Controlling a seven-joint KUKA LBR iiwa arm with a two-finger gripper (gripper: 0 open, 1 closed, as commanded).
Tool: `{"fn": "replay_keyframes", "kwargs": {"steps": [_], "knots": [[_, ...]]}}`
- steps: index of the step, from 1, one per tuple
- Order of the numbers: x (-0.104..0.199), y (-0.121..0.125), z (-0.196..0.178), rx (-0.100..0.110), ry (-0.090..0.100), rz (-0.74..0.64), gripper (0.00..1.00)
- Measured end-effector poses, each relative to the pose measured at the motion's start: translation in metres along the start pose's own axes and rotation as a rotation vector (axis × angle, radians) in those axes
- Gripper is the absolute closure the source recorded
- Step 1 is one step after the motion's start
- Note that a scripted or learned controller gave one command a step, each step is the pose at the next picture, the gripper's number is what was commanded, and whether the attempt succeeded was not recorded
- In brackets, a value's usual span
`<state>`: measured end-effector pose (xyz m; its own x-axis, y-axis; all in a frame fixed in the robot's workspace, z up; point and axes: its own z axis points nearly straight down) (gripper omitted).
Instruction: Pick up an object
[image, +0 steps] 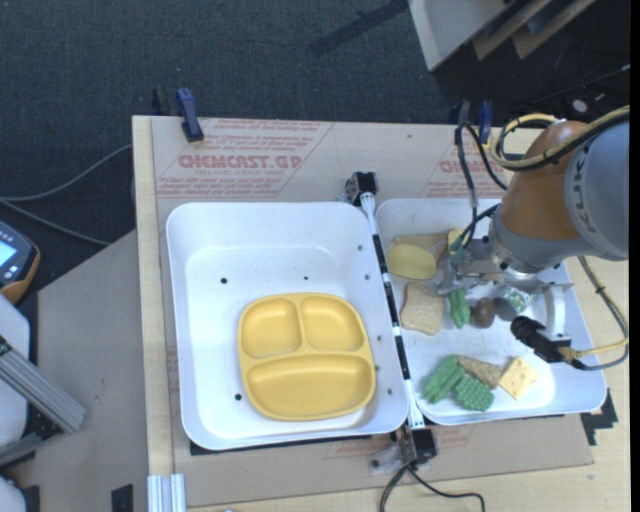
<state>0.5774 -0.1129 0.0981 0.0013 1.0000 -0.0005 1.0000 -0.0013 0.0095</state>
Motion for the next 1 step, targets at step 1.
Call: {"fn": "replay_keyframes", "kwargs": {"steps": [1], "knots": [[0.0725, 0.0423, -0.0922, -0.002, 0.001, -0.009, 1.0]]}}
